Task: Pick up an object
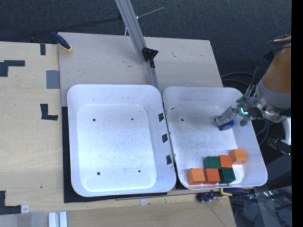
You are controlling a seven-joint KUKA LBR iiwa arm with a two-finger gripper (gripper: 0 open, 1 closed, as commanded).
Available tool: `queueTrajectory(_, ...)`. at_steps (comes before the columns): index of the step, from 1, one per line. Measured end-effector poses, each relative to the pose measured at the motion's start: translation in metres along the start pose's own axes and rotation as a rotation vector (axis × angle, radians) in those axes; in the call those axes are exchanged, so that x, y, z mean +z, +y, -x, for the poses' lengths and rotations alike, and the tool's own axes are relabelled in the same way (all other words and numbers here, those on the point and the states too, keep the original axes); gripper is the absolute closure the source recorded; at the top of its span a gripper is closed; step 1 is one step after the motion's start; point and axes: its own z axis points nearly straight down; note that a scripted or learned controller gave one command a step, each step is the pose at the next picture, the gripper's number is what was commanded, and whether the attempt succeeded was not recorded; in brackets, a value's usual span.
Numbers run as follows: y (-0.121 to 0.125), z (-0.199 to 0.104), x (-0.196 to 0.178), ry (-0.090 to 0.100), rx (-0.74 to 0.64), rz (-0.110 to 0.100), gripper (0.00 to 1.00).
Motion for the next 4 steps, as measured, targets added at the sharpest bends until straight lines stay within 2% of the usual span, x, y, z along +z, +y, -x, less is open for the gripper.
queueTrajectory(1,0.001,0.000,-0.003,-0.001,-0.001,0.004,0.00)
queueTrajectory(2,0.001,-0.003,0.062,-0.001,-0.001,-0.002,0.00)
queueTrajectory(3,0.000,-0.004,0.102,-0.002,-0.001,0.001,0.00)
queueTrajectory(4,0.001,-0.005,0.090,-0.001,-0.002,0.003,1.00)
